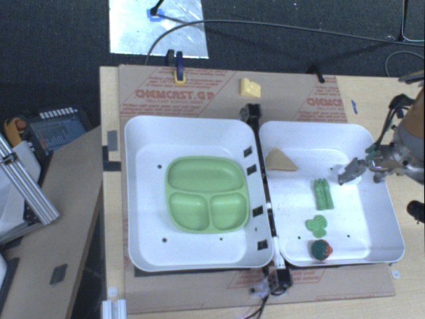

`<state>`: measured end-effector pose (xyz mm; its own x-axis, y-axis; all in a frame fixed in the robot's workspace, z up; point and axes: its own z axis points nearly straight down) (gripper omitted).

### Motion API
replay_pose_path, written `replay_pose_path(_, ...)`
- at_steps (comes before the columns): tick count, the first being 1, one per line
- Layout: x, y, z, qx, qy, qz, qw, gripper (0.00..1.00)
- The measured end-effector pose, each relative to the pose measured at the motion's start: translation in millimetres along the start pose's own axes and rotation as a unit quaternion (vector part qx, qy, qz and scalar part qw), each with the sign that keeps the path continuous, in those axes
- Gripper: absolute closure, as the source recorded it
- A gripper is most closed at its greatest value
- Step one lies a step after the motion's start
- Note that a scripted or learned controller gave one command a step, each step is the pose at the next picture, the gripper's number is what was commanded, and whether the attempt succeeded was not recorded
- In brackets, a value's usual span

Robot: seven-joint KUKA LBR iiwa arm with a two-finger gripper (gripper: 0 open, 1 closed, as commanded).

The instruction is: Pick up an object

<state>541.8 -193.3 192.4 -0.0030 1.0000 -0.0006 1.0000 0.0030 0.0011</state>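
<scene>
In the right bin (382,241), nearest the camera, lay a round green-and-red piece (321,249), then a leafy green piece (317,226), then a green stick (323,194). Just beyond, the hand (350,172) hovered; whether open or closed I could not tell. Farther left lay a tan wedge (281,160).

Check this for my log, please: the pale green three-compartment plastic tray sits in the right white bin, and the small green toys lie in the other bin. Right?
Not quite. The camera view shows the pale green three-compartment plastic tray in the left white bin, not the right one. The small green toys do lie in the other bin, the right white bin.
</scene>
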Motion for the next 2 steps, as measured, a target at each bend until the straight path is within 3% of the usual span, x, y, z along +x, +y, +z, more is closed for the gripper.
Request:
replay_pose_path(1, -3, 0, 62, 0.003, 0.001, 0.001, 1.0, 0.0)
replay_pose_path(2, -3, 2, 106, -0.002, 0.001, 0.001, 1.0, 0.0)
